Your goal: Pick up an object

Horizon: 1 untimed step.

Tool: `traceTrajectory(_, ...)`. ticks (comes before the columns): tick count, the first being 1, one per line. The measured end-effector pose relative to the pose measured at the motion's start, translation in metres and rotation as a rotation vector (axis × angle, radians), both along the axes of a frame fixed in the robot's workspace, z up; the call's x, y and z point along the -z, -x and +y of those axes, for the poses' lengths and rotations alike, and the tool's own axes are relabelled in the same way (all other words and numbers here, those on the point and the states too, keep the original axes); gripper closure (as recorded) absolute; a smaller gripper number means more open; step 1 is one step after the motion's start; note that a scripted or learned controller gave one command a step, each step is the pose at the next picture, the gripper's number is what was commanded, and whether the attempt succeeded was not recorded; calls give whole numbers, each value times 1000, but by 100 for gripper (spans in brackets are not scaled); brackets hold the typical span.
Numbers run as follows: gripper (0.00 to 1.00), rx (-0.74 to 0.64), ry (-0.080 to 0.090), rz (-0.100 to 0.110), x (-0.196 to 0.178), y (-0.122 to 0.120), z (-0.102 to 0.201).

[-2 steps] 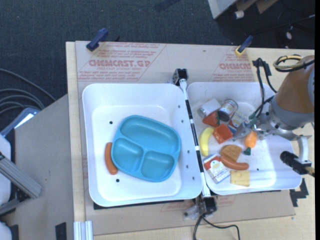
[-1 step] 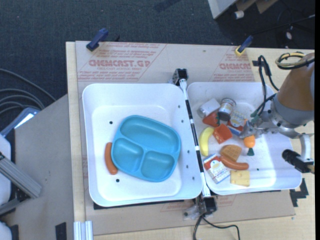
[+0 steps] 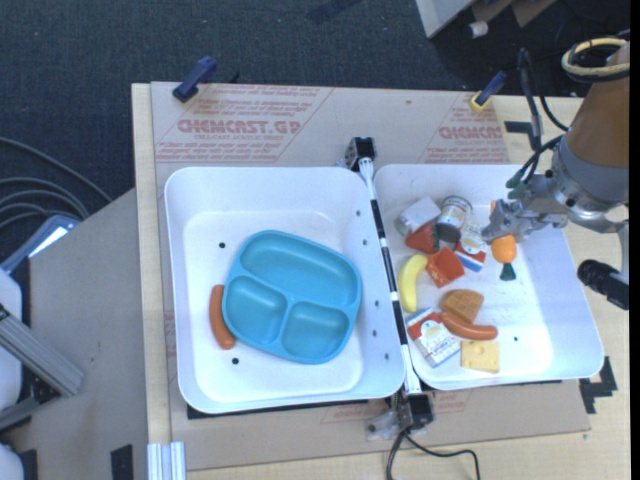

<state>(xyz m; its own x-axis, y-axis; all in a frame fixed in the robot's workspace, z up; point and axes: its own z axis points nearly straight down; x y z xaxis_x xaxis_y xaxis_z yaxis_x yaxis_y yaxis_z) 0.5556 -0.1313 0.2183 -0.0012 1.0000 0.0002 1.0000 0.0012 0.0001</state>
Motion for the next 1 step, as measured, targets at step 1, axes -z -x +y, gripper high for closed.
traceTrajectory(1, 100, 0, 0, 0, -39, 15, 74)
